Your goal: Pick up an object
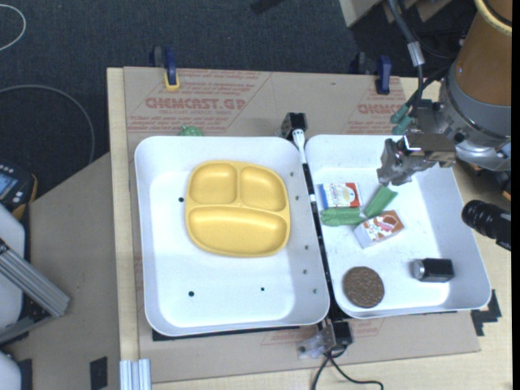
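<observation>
White, glossy plastic forms the two shallow bins, set side by side on a brown board. The left bin [162,242] holds a yellow divided plate [237,208], smooth, rounded at the corners and split into three compartments.

The right bin [463,242] holds the loose objects. A green pod-shaped piece [340,216] lies flat near the bin's middle, and a second green piece [379,199], tilted, rises from beside it toward the gripper. A small printed carton [339,194] in white, red and blue lies just above the flat green piece; a second small packet [379,227], red and white, lies just below and to the right. A round, dark brown, rough-textured disc [362,287] sits near the front rim, and a small black and silver block [432,270] rests near the right wall.

The gripper [397,171], grey metal, hangs over the upper part of the right bin, its tip meeting the upper end of the tilted green piece. Whether its fingers grip that piece cannot be told from this angle.
</observation>
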